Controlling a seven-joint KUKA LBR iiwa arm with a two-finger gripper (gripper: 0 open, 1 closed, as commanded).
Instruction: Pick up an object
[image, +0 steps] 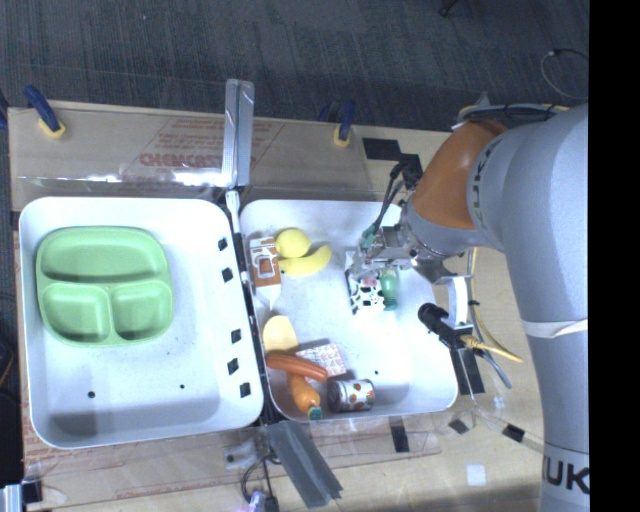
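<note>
My gripper (372, 276) hangs low in the right bin (425, 385), near its far right side. Directly under its tip are a small black-and-white spotted toy (365, 297) and a green piece (389, 289). The wrist covers the spot where gripper and toy meet, so I cannot tell whether anything is held. To the left lie a yellow lemon (291, 242) and a banana (310, 263) beside a small orange-and-white box (264, 262). Along the near left lie a pale yellow wedge (280, 332), an orange carrot (295, 365), a patterned packet (324, 356) and a can (350, 394).
The left bin (60, 415) holds a green divided tray (104, 283). A ridge with black clips (238, 330) separates the bins. The grey arm (530, 250) covers the right bin's right edge. A black-handled part (440, 325) sticks out over the bin floor near the gripper.
</note>
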